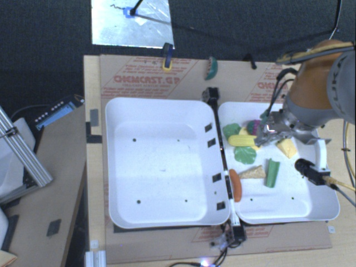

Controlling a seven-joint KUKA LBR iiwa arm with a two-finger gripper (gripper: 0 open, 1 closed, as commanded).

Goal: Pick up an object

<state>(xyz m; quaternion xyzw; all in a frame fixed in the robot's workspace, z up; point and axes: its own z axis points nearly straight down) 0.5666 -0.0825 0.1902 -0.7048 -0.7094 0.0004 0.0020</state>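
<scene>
My gripper [266, 132] hangs low over the far part of the right bin [289, 207]. Just left of it, and partly hidden by it, is a purple item [253, 127]. A yellow corn-like piece [241, 141] lies below the purple one, touching the gripper's left side. A green leafy piece [232, 130] sits further left. A yellow cheese wedge [287, 148] lies just right of the gripper. Nearer the front are a round green piece [245, 155], a tan wedge [253, 172] and a green stick [272, 173]. An orange carrot [236, 186] rests by the bin's left rim.
The left bin [119, 166] stands beside the right one, joined by black clips [216, 143] along the shared rim. On the cardboard behind the bins lie a yellow-and-blue clamp [167, 57] and a small green item [212, 67]. The arm [320, 85] covers the right bin's far right corner.
</scene>
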